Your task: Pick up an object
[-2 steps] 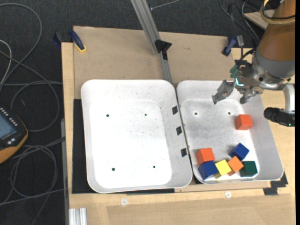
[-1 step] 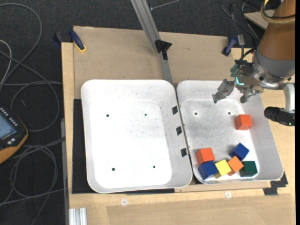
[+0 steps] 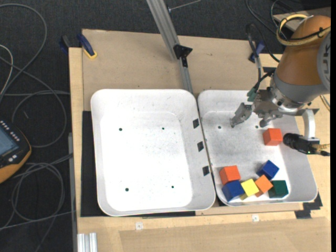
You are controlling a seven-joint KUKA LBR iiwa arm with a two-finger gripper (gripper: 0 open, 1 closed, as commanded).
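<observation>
My gripper (image 3: 251, 119) hangs over the upper part of the right bin (image 3: 226, 140), its two fingers spread apart, open, with nothing between them. An orange-red block (image 3: 272, 136) lies just below and to the right of the gripper, apart from it. At the bin's front edge sits a cluster: an orange block (image 3: 229, 173), a blue block (image 3: 233, 190), a yellow block (image 3: 250, 187), a small orange block (image 3: 263, 184), another blue block (image 3: 269, 169) and a green block (image 3: 280, 188).
The left bin (image 3: 147, 151) lies beside the right one, with black clips (image 3: 200, 146) along their shared rim. A slanted metal pole (image 3: 168, 30) rises behind the bins. Cables and a handheld device (image 3: 10, 151) lie on the floor at left.
</observation>
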